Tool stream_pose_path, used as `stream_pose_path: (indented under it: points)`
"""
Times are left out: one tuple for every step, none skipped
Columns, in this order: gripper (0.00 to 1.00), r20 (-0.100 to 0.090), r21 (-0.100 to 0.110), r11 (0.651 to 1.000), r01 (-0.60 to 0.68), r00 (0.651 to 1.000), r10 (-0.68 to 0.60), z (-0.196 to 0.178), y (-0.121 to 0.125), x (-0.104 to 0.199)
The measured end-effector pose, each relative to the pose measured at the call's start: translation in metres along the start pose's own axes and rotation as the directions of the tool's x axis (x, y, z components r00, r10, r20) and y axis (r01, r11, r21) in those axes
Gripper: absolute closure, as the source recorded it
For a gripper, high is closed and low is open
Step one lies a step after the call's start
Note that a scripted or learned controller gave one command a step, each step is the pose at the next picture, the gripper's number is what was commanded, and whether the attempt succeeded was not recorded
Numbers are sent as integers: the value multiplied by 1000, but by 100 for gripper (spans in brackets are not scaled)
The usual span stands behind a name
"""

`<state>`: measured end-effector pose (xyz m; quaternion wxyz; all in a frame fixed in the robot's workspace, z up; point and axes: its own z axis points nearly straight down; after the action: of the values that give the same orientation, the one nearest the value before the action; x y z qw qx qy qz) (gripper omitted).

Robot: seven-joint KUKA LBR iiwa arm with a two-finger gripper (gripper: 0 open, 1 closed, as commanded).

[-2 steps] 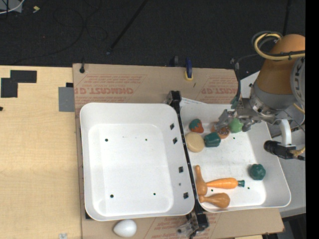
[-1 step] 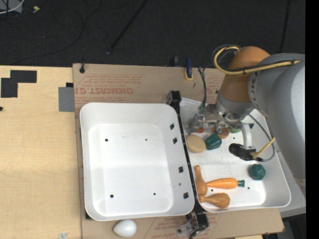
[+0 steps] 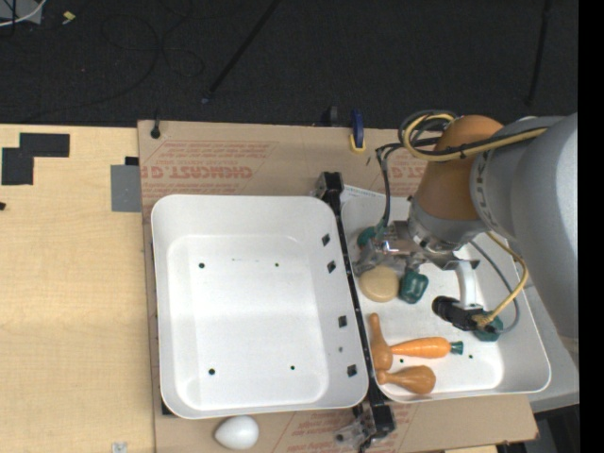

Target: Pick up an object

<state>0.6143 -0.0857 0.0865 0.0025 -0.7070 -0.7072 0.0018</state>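
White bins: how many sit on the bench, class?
2. The left bin is beside the right bin, which holds the toy food under the arm. Nothing suggests a hidden third.

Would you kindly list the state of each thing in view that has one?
pincer: down in the right bin, beside the cream round piece
cream round piece: lying in the right bin
carrot: lying on its side
right bin: holds several objects
white egg: resting outside the bins, by the left bin's near edge
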Motion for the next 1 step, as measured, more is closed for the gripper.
stream_pose_path:
  points:
    - [0,1,-6,1000,1,1000,-1,-3,30,-2]
